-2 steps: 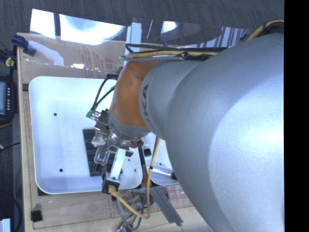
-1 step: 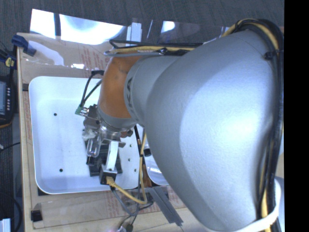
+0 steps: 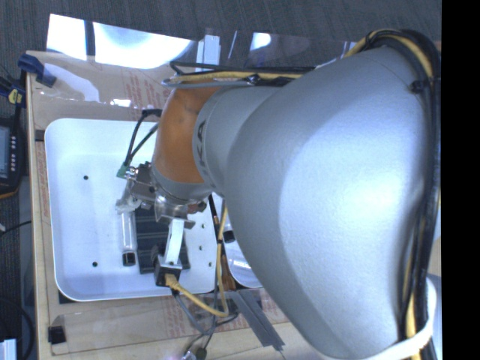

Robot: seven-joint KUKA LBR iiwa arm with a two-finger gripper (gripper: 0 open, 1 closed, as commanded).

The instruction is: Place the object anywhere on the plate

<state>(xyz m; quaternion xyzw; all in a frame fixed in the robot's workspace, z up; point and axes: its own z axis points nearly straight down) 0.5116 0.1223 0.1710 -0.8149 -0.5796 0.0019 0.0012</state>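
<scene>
The big grey arm [image 3: 330,193] leans in over the counter [image 3: 112,325], its orange band [image 3: 176,145] above the left bin [image 3: 75,201]. The gripper [image 3: 146,257] hangs low over that bin's near right part. Its fingers [image 3: 128,235] appear spread, one pale and one dark, with nothing seen between them. The arm hides most of the right bin [image 3: 244,272]; I cannot tell where the object or plate lies.

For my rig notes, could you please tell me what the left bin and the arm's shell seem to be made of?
Left bin: probably white plastic, smooth and slightly glossy, with rounded moulded corners. Arm's shell: grey, satin, softly reflecting light; painted metal or plastic, hard to tell.
</scene>
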